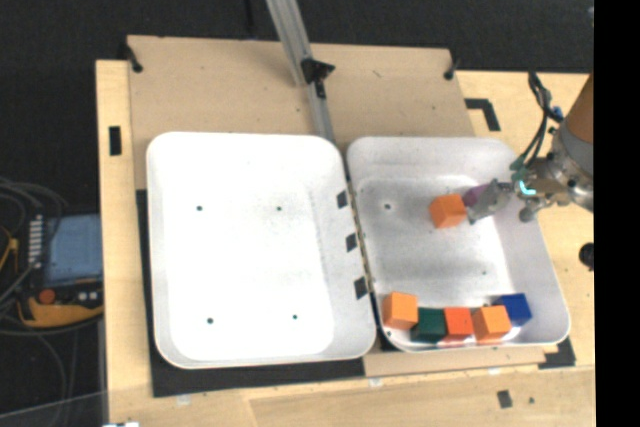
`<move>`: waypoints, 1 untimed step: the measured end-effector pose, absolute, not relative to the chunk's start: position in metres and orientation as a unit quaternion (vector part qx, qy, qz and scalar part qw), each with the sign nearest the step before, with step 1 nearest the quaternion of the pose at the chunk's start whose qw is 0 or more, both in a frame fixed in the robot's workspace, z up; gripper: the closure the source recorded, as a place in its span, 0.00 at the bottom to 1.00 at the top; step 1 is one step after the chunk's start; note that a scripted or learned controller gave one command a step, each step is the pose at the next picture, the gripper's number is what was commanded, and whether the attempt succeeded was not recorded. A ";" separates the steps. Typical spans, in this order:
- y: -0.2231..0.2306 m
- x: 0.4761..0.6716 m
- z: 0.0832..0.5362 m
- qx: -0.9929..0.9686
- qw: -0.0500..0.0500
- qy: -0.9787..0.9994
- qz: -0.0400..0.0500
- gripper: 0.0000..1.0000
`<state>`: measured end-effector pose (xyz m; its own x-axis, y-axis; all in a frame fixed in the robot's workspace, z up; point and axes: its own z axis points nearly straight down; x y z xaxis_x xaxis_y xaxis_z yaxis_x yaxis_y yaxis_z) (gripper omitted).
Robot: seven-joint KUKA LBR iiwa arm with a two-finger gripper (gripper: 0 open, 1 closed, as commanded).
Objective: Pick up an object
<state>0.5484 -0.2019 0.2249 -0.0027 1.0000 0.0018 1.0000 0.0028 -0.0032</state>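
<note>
A: Tabletop (250, 65) carries two white bins; the right bin (420, 165) has blocks along its near wall.

B: Gripper (488, 199) touches an orange block (448, 211) mid-bin. Jaws: cannot tell.

A: Risk: block gets shoved sideways, not caught. Small, cubic, matte orange.

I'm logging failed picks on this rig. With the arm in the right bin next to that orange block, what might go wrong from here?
1. The end effector meets the orange block from one side, so it may push the block rather than grip it.
2. The block sits on bare floor of the right bin; a nudge could slide it toward the row of blocks at the near wall.
</note>
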 end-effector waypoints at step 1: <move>-0.202 0.549 0.227 -0.706 0.000 -0.708 -0.001 0.00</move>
